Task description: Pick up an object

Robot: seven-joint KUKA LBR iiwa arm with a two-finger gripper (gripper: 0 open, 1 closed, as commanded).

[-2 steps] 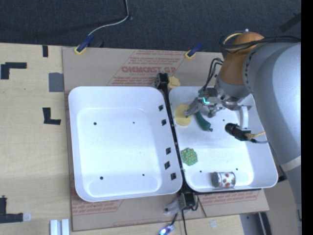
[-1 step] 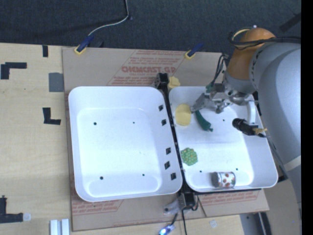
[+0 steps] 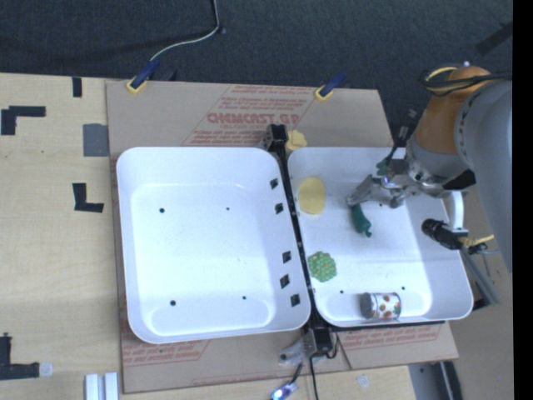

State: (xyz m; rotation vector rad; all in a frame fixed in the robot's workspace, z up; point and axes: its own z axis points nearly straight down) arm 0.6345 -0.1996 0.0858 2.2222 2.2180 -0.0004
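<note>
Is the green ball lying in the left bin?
No. The green ball lies in the right bin, near the divider, between the yellow object and the can.

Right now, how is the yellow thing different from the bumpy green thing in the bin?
The yellow thing is pale and smooth; the bumpy green thing is green and knobbly. The yellow thing looks a bit bigger than the green one. The yellow one lies farther up the bin, the green one nearer the front. Both rest in the right bin, close to the divider.
</note>
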